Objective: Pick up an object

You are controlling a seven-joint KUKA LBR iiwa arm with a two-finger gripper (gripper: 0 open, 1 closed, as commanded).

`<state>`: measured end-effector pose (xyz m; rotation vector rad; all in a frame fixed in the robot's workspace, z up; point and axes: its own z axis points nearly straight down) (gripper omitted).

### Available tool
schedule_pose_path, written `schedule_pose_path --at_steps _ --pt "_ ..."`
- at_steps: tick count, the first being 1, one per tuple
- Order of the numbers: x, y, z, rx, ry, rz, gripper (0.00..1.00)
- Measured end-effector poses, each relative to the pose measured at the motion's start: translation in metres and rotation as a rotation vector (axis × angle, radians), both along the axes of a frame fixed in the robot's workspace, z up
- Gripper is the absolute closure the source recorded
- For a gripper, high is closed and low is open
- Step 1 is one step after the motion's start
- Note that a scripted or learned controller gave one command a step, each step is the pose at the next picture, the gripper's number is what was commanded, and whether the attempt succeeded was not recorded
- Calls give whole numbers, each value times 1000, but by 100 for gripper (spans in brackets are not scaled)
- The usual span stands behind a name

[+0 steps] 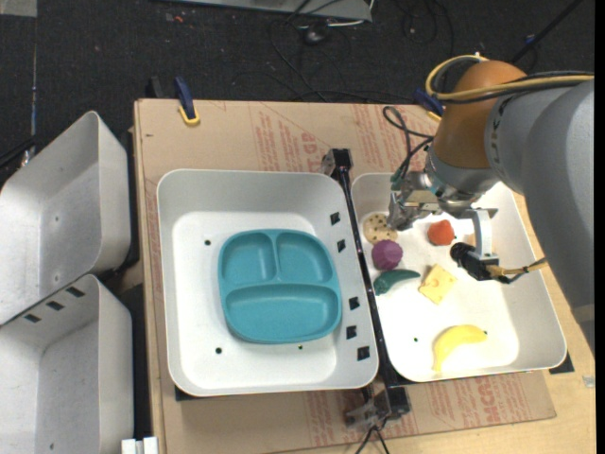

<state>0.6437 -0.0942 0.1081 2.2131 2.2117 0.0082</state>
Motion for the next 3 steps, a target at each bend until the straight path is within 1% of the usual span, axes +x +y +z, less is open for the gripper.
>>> schedule_pose_path --at_steps 1,3 --pt "12 0 54 5 8 3 100" --pt "0 -13 167 3 5 -1 100"
